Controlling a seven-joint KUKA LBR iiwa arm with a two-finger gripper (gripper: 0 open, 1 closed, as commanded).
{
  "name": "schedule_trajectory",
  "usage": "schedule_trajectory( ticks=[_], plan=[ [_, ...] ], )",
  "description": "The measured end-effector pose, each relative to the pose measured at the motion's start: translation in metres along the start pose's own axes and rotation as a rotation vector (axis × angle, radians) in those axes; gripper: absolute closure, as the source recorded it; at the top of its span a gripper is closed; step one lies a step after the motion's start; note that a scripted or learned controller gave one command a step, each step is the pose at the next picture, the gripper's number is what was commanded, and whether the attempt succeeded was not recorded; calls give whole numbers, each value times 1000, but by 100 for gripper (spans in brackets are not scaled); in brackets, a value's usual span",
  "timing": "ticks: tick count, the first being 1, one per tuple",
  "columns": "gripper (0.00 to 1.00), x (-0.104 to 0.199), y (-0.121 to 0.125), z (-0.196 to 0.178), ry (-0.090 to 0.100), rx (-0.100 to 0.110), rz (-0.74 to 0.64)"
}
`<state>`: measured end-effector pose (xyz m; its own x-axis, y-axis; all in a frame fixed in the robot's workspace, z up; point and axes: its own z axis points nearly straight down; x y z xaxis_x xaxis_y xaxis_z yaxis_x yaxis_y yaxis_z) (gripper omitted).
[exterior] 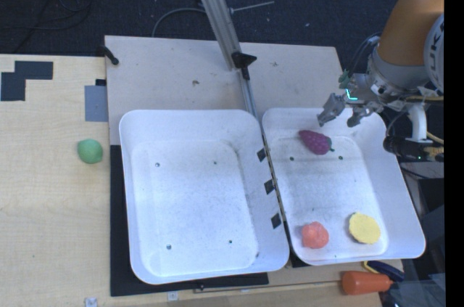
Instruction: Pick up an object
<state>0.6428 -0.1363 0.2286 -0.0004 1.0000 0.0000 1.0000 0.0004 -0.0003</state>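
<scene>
A purple eggplant-shaped object (315, 141) lies near the far end of the right bin (406, 204). An orange-red round object (315, 234) and a yellow round object (364, 228) rest near that bin's front edge. My gripper (344, 112) hangs above the bin's far right corner, just up and right of the purple object, apart from it. Its two fingers are spread, and nothing sits between them.
The left bin (196, 197) sits beside the right one, joined by black clips (269, 186). A green ball (90, 151) lies on the wooden bench at left. An orange tool handle (366, 281) lies below the right bin. A metal rail (221, 15) slants behind.
</scene>
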Motion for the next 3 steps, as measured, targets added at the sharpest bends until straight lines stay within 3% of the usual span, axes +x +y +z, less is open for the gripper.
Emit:
schedule_trajectory(
  ticks=[1,2,3],
  plan=[
    [0,0,0,0,0,0,0],
    [0,-4,7,57,1,5,0],
    [0,-8,-3,112,1,5,0]
  ],
)
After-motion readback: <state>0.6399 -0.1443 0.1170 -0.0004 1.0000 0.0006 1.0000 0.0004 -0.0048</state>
